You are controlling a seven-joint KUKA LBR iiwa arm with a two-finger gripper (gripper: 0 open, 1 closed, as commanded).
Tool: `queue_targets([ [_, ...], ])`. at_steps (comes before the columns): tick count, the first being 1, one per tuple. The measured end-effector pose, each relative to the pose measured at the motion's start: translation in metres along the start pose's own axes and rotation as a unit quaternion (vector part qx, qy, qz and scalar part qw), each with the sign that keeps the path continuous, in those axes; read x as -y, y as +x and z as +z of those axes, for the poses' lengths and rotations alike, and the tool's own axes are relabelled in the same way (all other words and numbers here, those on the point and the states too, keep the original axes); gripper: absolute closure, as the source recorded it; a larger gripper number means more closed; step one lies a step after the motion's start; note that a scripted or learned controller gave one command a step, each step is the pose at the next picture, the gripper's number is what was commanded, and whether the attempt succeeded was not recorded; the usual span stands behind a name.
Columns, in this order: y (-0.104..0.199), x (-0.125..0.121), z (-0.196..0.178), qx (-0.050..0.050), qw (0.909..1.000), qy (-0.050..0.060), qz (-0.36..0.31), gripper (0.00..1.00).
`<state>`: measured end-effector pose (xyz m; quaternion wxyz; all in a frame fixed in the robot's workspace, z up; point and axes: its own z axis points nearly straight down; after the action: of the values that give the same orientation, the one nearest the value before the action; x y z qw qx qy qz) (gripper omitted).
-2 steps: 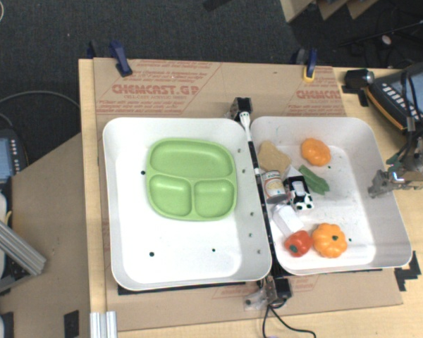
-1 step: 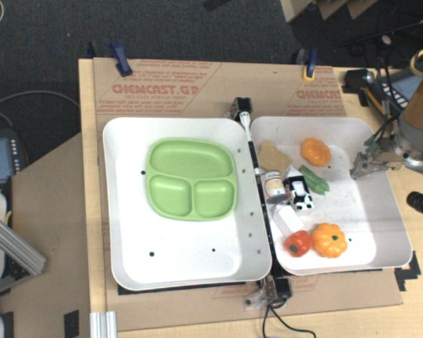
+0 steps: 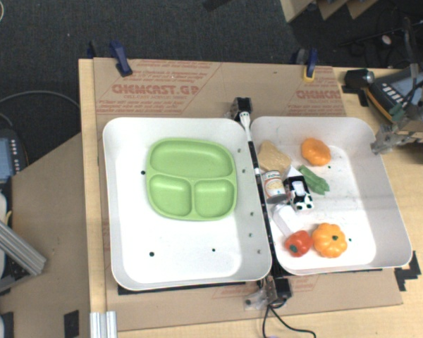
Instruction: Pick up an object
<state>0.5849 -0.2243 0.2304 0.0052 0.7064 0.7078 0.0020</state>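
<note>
Near edge of the frame, lower right: the right bin [image 3: 391,220] is holding all the loose items. An orange pumpkin-like toy [image 3: 329,240] is sitting nearest the camera, touching or just beside a red tomato-like toy [image 3: 299,243] to its left. Both are round, so no long axis to speak of.

Moving up: a small black-and-white figure [image 3: 301,193] is lying near the bin's left wall, beside a small can [image 3: 273,186] which seems to be resting on its side, long axis running roughly left-right. A green leafy piece [image 3: 314,179] is slanting from upper left to lower right. A tan bread-like piece [image 3: 273,156] is leaning toward the divider, and an orange round toy [image 3: 316,151] is sitting farthest up in the bin.

Left bin [image 3: 120,210]: a green divided plate [image 3: 192,179] is lying flat in the middle, large compartment toward the top of the frame.

Items are clustering along the left half of the right bin, likely scattered at random for grasp trials; the orange round toy is standing most apart, so probably the easiest candidate.

Far right, upper edge: the arm's gripper [image 3: 393,134] is hanging over the bin's right rim, above the worktop [image 3: 162,83], well apart from every item. Cannot tell whether the fingers are spread or pressed together. Nothing is being gripped yet.
</note>
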Motion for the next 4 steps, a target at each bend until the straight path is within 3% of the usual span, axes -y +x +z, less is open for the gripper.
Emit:
queue_targets([
  [1, 0.000, -0.050, -0.165, 0.003, 1.0000, -0.006, -0.001, 1.00],
  [2, 0.028, 0.010, -0.047, -0.005, 0.9999, 0.012, 0.002, 1.00],
  [3, 0.000, -0.043, 0.017, -0.001, 1.0000, 0.005, 0.001, 1.00],
  [4, 0.088, -0.019, -0.219, -0.001, 1.0000, -0.006, -0.003, 1.00],
])
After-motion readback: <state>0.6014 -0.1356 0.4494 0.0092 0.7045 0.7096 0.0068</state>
